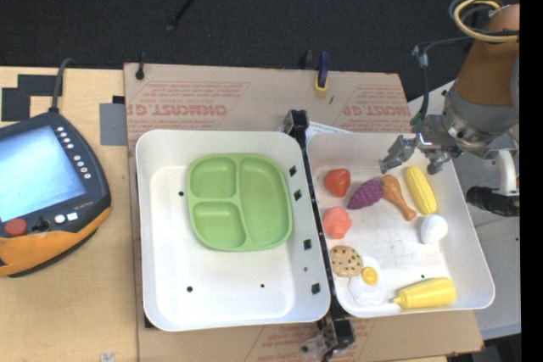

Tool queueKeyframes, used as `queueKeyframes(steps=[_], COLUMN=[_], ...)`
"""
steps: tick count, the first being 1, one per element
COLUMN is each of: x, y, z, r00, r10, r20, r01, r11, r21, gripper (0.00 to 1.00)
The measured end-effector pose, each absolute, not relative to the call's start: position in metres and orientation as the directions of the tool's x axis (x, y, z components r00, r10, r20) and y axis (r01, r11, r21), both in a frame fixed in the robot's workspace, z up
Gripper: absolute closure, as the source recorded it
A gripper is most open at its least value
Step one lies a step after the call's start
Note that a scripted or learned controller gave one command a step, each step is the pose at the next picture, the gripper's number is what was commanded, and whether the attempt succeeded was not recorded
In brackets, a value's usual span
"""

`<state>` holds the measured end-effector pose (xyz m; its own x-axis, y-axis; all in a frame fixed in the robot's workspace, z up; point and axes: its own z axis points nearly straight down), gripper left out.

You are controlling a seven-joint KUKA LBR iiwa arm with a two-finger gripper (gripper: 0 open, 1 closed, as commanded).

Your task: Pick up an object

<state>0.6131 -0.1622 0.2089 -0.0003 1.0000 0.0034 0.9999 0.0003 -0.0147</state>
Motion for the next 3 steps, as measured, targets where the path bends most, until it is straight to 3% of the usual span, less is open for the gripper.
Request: queueKeyframes(steps=[1,3], x=[0.616,0.618], y=[-0.163,-0.161], z=[0.216,0.105], r00=[-0.001,-0.003], r10=[1.000,1.000], r20=[0.001,0.003], r01=[1.000,1.000], r11=[0.001,0.003], r21=[-0.003,-0.009], gripper=[0.00,0.00])
